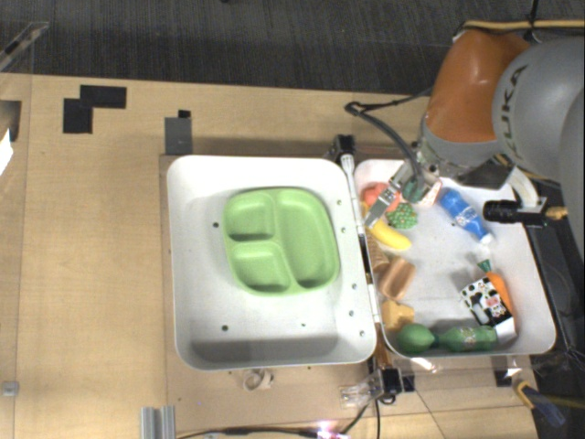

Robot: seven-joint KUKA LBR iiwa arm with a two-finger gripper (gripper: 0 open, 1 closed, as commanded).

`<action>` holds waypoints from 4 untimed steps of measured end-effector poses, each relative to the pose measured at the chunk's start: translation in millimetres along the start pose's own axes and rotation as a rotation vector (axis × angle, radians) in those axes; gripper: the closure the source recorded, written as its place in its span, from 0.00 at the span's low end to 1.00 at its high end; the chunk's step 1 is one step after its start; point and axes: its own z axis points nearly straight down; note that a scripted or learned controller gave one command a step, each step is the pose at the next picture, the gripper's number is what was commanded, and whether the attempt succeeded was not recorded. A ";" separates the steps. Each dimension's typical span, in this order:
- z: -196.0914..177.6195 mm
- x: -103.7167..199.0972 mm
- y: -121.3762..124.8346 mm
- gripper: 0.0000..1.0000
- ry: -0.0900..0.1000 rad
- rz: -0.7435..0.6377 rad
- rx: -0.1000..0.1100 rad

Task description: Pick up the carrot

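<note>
Orange carrot: right bin, near right wall, long way slanting, green top up-left.
Carrots: one.
Bins: two.
Green tray: one, left bin.
Gripper: can't tell.

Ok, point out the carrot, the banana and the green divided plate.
carrot (494,290), camera view, its orange body beside the cow-patterned toy.
banana (391,237), camera view, middle of its yellow length.
green divided plate (311,236), camera view, its large right compartment.

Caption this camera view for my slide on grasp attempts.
Gripper hovers over the right bin's far-left corner; the carrot lies apart.
</note>
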 end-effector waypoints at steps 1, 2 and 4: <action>-13.7 -0.9 3.4 1.00 -0.009 -0.008 -0.007; -13.3 -0.6 3.5 0.00 -0.008 -0.008 -0.006; -0.1 -2.0 60.0 0.00 0.000 0.353 0.001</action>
